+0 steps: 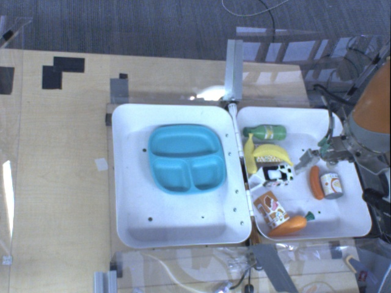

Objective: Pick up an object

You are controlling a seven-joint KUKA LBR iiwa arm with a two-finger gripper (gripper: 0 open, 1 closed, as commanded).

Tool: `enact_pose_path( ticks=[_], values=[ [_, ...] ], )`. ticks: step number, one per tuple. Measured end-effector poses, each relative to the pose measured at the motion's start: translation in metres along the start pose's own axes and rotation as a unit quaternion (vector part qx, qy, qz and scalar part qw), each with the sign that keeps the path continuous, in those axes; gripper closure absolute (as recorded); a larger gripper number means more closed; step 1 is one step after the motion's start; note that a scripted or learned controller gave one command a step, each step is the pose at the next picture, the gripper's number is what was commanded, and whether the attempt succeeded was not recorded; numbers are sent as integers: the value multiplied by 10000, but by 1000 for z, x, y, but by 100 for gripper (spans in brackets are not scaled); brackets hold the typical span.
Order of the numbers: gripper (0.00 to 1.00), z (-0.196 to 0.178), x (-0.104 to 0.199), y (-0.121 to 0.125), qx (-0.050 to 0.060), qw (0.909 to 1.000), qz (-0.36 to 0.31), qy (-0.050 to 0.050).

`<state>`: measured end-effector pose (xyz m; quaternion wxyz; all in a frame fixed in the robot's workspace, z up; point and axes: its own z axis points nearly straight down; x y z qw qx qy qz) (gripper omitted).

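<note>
The right bin (305, 124) holds a green bottle (266, 132), a yellow banana (269, 153), a black-and-white cow toy (278, 174), a printed carton (270, 207), a carrot (288, 225), an orange sausage (315, 182) and a small can (331, 185). My gripper (309, 157) reaches in from the right and hangs over the middle of this bin. It sits just above the sausage's top end and to the right of the banana. Nothing visibly sits in it. The grey arm with its orange band (372, 112) covers the bin's right rim.
A blue divided plate (186, 159) lies in the left bin (134, 212). A metal post (234, 72) stands behind the divider between the two bins. Cables run along the floor at the back and under the bench's front edge.
</note>
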<state>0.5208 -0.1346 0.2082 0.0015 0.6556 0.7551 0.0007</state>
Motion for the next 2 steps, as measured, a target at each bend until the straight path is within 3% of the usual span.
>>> enact_pose_path(
  ticks=[1, 2],
  values=[
    [0, 21, -56, -41, -5, 9997, -235, -6],
    [0, 114, -71, 5, -11, 9999, -161, -5]
  ],
)
